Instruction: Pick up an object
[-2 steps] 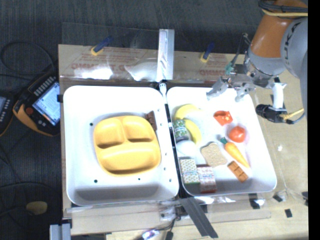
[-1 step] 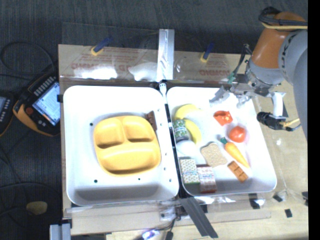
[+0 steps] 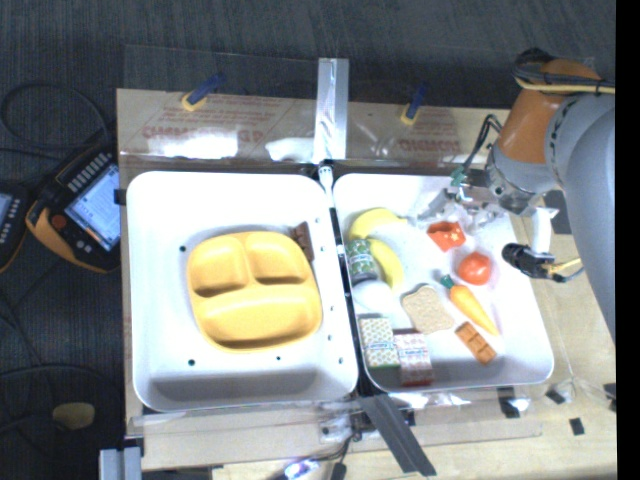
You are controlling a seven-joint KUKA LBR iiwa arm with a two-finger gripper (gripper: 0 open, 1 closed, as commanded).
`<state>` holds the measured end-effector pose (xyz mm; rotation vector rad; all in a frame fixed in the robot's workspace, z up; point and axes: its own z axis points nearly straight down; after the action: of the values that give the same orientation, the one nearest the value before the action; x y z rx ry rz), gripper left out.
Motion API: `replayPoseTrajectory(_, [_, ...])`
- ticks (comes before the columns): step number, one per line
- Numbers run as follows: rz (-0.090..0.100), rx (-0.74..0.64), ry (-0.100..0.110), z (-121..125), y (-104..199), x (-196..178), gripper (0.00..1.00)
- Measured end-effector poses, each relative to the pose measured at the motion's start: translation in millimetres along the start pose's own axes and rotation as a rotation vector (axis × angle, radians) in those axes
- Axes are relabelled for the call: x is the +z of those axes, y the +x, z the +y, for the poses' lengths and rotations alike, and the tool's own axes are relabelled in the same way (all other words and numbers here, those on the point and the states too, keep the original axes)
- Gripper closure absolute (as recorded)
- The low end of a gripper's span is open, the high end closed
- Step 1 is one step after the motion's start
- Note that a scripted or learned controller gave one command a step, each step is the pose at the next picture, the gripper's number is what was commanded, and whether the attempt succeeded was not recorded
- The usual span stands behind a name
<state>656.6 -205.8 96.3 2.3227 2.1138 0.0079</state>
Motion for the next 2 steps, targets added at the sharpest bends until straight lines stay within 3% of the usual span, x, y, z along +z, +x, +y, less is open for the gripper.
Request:
replayPoseTrajectory(1, [-0.003, -0.066, -0.009, -16.3, -0.8, 5.1, 0.00])
replayPoseTrajectory(2, [-0.001, -0.065, -0.006, -17.1, -0.8, -2.6, 1.00])
